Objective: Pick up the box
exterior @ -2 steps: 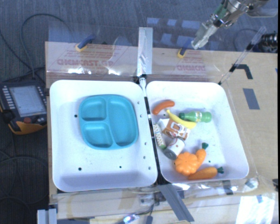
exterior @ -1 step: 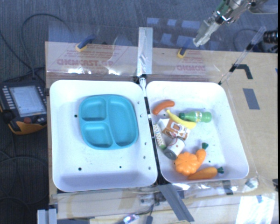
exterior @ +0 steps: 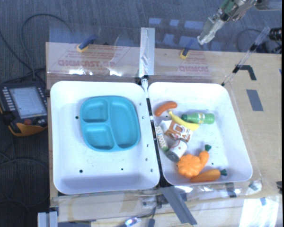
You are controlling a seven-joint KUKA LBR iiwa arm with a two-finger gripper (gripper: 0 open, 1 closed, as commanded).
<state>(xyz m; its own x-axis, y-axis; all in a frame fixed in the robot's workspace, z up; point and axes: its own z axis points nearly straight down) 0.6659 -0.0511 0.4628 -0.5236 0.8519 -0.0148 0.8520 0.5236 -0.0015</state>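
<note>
The box (exterior: 179,133), a small brown and white carton, lies near the middle of the right bin (exterior: 236,126). It is packed among toy foods, with a yellow banana (exterior: 181,120) against its upper edge and a white can (exterior: 178,150) just below it. My gripper (exterior: 205,36) hangs high above the bench beyond the far rim of the right bin, well away from the box and pointing down to the left. Nothing is visibly carried by it.
Around the box are a green bottle (exterior: 199,118), an orange sausage (exterior: 164,107), an orange pumpkin (exterior: 189,164) and two carrots (exterior: 207,175). A blue divided plate (exterior: 109,123) lies in the left bin (exterior: 66,164). A teach pendant (exterior: 21,105) sits left of the bench.
</note>
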